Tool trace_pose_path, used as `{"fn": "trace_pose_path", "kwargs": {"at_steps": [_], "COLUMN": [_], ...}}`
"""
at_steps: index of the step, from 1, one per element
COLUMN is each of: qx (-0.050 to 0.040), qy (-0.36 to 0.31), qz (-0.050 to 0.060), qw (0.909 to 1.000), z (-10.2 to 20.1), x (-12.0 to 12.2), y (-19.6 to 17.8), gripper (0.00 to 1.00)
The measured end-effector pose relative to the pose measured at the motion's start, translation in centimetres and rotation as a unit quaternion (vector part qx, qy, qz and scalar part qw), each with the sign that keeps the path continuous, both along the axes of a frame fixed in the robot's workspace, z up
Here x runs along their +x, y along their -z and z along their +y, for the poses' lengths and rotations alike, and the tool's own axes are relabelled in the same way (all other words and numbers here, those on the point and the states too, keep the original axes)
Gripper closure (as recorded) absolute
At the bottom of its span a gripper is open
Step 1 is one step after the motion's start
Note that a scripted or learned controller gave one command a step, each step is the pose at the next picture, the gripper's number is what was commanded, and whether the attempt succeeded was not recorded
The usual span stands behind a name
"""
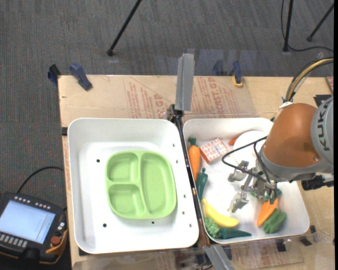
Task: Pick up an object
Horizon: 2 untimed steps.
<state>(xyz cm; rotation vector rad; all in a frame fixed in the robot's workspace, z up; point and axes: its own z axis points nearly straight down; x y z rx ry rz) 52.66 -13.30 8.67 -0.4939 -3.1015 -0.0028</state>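
Light green tray point(141, 184), yellow banana point(219, 215), orange carrot point(194, 157), white bins point(79, 151).

Green divided plate point(141, 184), teach pendant point(25, 224)

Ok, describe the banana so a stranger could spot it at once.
Look in the right bin, along its front left side. The banana lies there, just above a green leafy vegetable. It is the one yellow, curved piece; its neighbours are green or orange.
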Motion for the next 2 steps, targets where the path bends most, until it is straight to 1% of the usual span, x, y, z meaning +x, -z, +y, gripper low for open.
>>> {"fn": "trace_pose_path", "kwargs": {"at_steps": [1,2], "qx": [-0.0002,-0.0015], "qy": [0.023,-0.01], "qz": [-0.002,0.0], "qw": [0.9997,0.9999], "z": [4.5,-2.9], "x": [6.9,2.8], "y": [-0.1,-0.1], "gripper": [0.0,0.0]}}
